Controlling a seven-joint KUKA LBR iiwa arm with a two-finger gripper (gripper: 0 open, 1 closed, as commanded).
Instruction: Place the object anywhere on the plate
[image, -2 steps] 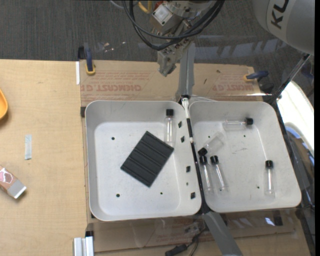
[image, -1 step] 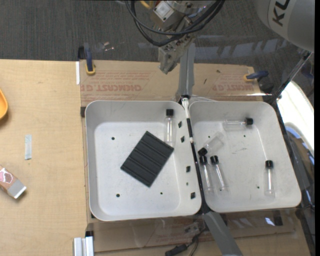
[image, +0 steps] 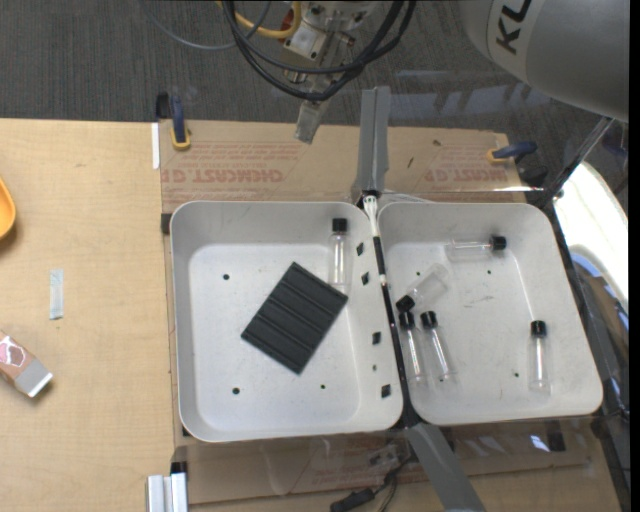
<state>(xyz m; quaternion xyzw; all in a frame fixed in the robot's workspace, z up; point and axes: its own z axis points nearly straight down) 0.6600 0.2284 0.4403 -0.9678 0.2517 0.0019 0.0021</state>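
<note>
Side by side on the tan wooden surface (image: 90, 200): a shallow white left bin (image: 200, 400) and a shallow white right bin (image: 570, 400). In the middle of the left bin, lying flat and turned at a slant, the black ribbed rectangular plate (image: 295, 317). Near that bin's right wall, just beside the plate's far-right corner but seemingly apart from it, a clear glass vial with a black cap (image: 338, 255), lying lengthwise with the cap at the far end. In the right bin, five more capped clear vials: one (image: 472, 245) by the far wall, one (image: 539, 358) near the right wall, and a close pair (image: 422, 348) by the left wall, with a further one (image: 430, 283) just beyond them. Probably any of these as the object. Far beyond both bins, hanging under a knot of black cables over the brown cardboard sheet (image: 240, 165), the tool (image: 308, 120), well apart from every vial; open or closed, cannot tell from here. Nothing on the plate yet, so a pick to come first. Likely light, stiff, smooth and breakable, and round enough to roll away under a nudge. Best taken across the glass body near mid-length, squarely and gently, not by the cap. On the ribbed plate, lay along the grooves to curb rolling.
</note>
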